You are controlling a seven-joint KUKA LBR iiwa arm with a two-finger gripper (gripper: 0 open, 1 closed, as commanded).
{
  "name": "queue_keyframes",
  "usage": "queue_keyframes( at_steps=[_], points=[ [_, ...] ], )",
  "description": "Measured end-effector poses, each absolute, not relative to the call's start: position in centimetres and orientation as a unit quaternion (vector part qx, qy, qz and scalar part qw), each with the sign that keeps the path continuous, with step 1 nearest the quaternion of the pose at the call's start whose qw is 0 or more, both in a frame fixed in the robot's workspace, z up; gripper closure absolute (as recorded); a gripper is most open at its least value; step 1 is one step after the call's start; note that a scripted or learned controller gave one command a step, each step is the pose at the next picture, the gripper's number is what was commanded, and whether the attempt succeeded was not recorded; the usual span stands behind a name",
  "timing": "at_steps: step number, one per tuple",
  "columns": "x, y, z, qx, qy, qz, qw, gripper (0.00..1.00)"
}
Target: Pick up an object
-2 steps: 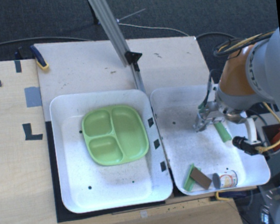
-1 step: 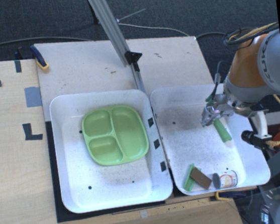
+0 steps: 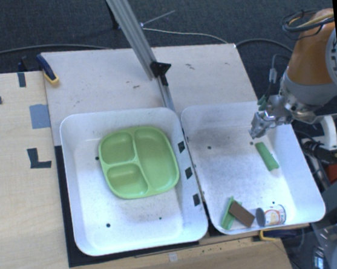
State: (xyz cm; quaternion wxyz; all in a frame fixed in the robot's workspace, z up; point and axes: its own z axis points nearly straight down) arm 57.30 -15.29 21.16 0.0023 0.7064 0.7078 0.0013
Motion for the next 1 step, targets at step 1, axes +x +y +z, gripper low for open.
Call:
queue_keyframes(
  at_steps=[1],
  points=[
    [57.37, -15.27, 23.98, 0.707, 0.708, 0.0006, 0.001, 1.0]
  ],
)
